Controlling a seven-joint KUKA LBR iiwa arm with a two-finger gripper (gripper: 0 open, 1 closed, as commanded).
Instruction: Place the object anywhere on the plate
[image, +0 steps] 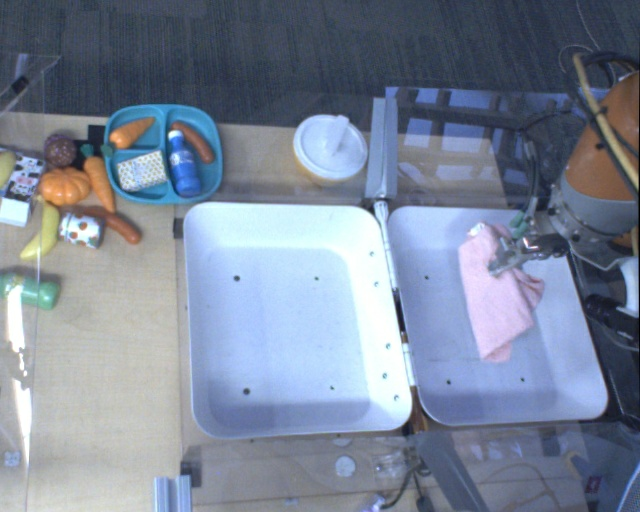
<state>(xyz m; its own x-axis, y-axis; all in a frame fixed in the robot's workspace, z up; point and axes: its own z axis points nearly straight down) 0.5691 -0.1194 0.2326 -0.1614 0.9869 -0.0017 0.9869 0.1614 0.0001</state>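
Two white bins sit side by side on the bench: the left bin (285, 320) and the right bin (500, 390). One pink cloth (495, 300) lies crumpled in the right bin. The tool (508, 255) sits at its upper edge, apparently pinching a fold, so the grasp step looks in hand. Next comes lifting and carrying far left to the one blue divided plate (205, 135), which bears toy food.

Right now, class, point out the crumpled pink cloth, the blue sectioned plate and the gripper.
Crumpled pink cloth (497, 305), camera view, its middle.
Blue sectioned plate (207, 127), camera view, right rim.
Gripper (503, 259), camera view, fingertips.
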